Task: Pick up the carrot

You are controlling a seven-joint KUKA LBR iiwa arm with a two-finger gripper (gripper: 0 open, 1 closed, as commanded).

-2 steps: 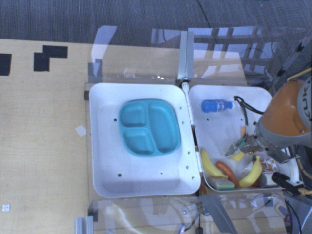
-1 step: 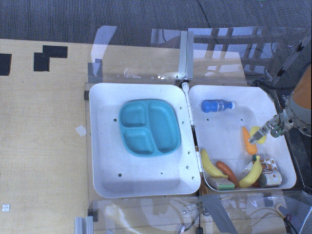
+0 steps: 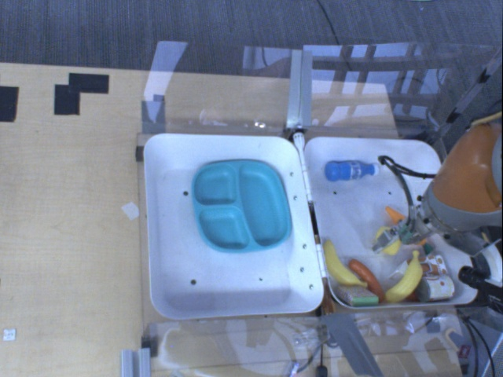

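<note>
— While the arm (image 3: 471, 183) hung over the right bin (image 3: 346, 210), where did the carrot (image 3: 394, 214) lie?

— It lay near the middle of that bin, a small orange piece just beside the end effector (image 3: 406, 230), with a blue bottle (image 3: 350, 170) above it and two bananas (image 3: 343, 266) and a red sausage (image 3: 366, 276) lower down.

— Was the end effector clenched on anything?

— I could not tell; the wrist hid that.

— How would the carrot handle?

— I judged it light, stiff and smooth, likely a toy, so it might slip or roll. A hold across its thicker middle, jaws square to its length, looked safest.

— And the left bin (image 3: 173, 234)?

— It held a teal divided plate (image 3: 240, 205) on the desk (image 3: 71, 226) side.
</note>
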